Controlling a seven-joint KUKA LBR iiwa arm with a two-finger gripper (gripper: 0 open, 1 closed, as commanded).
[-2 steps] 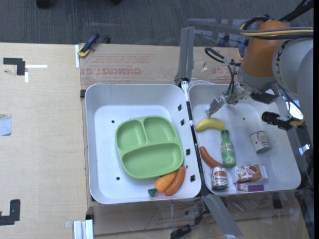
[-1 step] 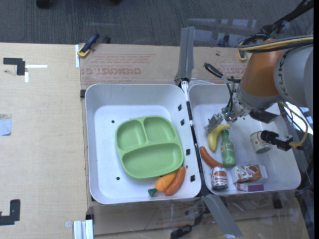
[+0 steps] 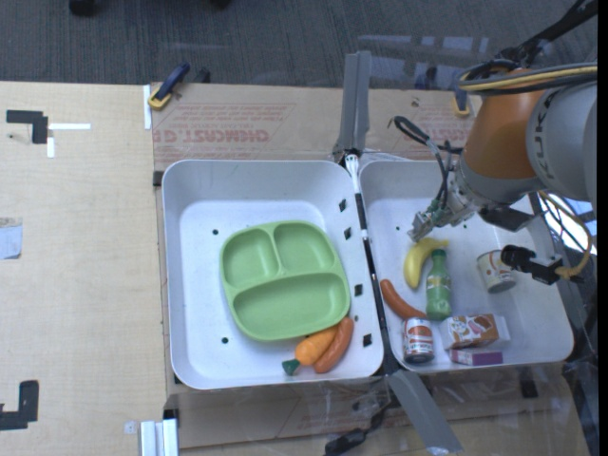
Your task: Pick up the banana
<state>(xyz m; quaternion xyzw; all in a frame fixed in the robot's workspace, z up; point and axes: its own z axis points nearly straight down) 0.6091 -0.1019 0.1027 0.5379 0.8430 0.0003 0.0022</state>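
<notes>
Camera view showed the gripper (image 3: 427,222) low in the right bin (image 3: 380,198), just above the banana (image 3: 416,262); whether its jaws stood apart or together, I could not tell. That banana lay beside a green bottle (image 3: 438,285), near a hot dog (image 3: 402,301) and a can (image 3: 418,340).

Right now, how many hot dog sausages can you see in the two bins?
2. One sausage lies in the left bin beside the carrot, against the green plate's lower edge. The other sausage lies in the right bin, left of the green bottle.
</notes>
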